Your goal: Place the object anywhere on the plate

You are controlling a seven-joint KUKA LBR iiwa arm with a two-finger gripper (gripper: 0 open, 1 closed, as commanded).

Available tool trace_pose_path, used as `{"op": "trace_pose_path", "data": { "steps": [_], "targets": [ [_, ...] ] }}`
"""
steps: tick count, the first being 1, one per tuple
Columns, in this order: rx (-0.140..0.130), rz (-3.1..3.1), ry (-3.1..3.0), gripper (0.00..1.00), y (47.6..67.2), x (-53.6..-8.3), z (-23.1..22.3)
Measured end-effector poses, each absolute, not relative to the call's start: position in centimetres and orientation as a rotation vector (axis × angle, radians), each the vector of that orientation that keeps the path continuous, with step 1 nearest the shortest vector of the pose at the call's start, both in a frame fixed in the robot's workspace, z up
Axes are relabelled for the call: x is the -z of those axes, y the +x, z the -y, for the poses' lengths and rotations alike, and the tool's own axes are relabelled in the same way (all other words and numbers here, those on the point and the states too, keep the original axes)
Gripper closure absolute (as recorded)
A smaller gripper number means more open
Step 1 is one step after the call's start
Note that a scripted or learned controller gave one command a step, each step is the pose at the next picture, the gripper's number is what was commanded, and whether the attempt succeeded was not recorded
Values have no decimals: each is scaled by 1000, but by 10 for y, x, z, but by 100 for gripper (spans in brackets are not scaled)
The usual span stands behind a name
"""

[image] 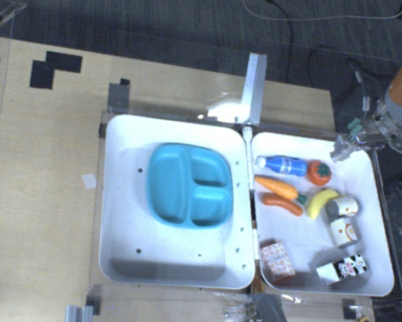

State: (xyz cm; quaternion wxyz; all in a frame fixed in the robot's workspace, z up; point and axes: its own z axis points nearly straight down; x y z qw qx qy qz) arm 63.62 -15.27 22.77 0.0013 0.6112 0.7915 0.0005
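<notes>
A blue divided plate [188, 184] lies in the left bin [127, 149]. The right bin [373, 218] holds the objects: a blue bottle [283, 165], a red tomato [319, 173], a carrot [277, 187], a red sausage [282, 204], a yellow banana [319, 201], a white cup [345, 206], a small white can [342, 231], a checkered packet [277, 260] and a black-and-white box [343, 268]. My gripper [347, 145] hangs over the right bin's far right corner, above and right of the tomato. Nothing shows between its fingers.
A metal post [254, 87] stands at the far end of the wall between the bins. A black cable [287, 19] runs across the dark floor behind the bench. Bare wooden bench top [35, 175] stretches to the left.
</notes>
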Motion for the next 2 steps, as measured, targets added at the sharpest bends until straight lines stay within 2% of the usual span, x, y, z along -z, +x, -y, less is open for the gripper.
{"op": "trace_pose_path", "data": {
  "steps": [1, 2],
  "targets": [
    [1, -2258, 2185, 100, 623, -183, 49],
    [-1, -2339, 2097, 100, 644, -212, -35]
  ]
}}
